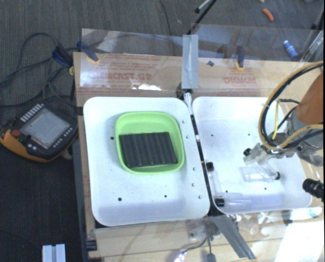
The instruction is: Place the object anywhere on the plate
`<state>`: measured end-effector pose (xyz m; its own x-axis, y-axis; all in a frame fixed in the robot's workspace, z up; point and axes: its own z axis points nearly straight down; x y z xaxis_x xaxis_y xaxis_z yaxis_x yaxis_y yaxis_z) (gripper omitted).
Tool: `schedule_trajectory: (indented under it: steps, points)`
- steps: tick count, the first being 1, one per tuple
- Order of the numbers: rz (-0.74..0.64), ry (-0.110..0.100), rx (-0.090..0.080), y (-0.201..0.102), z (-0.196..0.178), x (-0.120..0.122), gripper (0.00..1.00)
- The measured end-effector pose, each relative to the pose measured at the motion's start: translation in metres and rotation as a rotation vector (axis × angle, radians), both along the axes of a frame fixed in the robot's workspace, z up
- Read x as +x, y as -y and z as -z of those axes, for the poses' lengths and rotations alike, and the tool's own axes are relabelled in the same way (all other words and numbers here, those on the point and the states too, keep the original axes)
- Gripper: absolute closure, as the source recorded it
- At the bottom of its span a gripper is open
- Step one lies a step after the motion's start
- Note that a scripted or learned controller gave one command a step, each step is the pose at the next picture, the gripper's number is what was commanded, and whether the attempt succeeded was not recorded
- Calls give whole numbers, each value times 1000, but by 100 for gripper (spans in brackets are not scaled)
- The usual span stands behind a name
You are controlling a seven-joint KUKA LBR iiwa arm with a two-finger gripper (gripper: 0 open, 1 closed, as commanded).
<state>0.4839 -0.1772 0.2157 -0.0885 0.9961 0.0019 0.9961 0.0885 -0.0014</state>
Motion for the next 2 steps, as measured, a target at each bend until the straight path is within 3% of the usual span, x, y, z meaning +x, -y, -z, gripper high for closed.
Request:
schedule_trajectory:
  steps: [1,2]
  points:
    - [0,0,0,0,0,0,0]
    - [-21,33,-9,-36,102,9,0]
